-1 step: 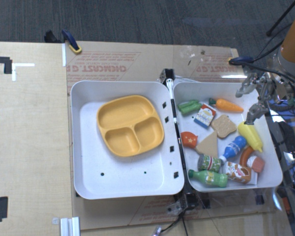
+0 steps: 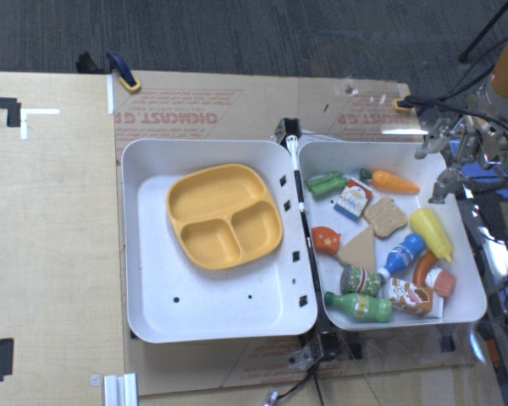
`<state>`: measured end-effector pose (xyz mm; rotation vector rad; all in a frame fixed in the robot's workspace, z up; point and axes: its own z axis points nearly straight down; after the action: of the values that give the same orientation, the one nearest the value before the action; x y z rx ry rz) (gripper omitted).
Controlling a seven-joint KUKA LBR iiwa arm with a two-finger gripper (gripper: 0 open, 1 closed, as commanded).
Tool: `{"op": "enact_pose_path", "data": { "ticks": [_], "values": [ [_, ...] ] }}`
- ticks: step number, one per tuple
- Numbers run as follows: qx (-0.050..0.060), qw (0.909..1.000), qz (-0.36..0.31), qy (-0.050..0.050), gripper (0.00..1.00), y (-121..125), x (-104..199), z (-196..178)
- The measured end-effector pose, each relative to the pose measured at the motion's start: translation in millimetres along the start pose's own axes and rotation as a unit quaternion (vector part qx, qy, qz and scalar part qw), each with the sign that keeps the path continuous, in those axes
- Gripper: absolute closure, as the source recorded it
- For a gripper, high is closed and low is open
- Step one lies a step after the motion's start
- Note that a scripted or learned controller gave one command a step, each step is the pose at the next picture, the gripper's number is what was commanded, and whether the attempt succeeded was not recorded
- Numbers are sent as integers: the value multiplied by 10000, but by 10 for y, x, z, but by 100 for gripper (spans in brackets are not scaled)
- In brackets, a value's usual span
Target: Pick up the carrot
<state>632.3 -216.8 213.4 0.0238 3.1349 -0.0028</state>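
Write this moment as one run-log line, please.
carrot: lying in right bin, near far wall | gripper: above bin's right rim, apart from carrot | yellow plate: in left bin | pick: not yet done

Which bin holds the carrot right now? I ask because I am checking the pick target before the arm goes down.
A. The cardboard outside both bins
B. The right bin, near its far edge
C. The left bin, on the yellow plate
B: the carrot lies in the right bin near the far wall, beside the small carton, while the yellow plate sits in the left bin.
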Motion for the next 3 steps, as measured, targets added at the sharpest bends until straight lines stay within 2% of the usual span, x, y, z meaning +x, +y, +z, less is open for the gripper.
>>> {"op": "enact_pose_path", "data": {
  "ticks": [1,2,3],
  "values": [
    [0,10000,13,-2,0,-43,-259,591],
    [-6,9989,473,5,0,-40,-244,1008],
    [-5,9971,758,4,0,-41,-244,1192]
  ]
}}
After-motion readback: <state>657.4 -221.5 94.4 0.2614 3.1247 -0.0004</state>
